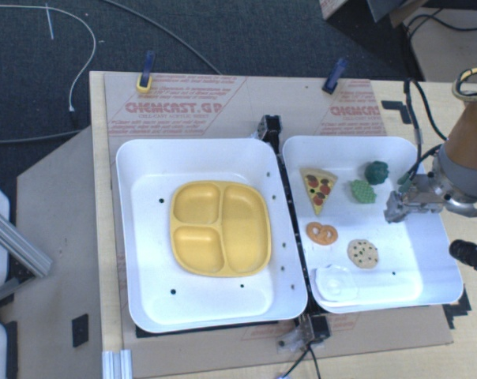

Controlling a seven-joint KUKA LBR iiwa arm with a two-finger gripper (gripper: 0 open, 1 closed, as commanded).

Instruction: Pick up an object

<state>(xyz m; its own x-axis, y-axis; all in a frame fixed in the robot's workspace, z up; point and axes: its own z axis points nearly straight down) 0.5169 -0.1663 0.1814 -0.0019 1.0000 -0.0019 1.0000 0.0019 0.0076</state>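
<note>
low right of the frame i see a cookie (363, 253) & pretzel (322, 233); above them pizza (319, 189), all in the right bin (428, 283). my gripper (396, 208) hangs at mid right, prob lining up. can't tell if it's clenched. yellow plate (221, 227) sits left.

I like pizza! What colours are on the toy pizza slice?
The pizza slice is yellow with red spots and an orange-brown crust, seen in the camera view.

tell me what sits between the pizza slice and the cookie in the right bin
In the camera view, the pretzel lies between the pizza slice and the cookie, nearer the bin's left wall.
</note>
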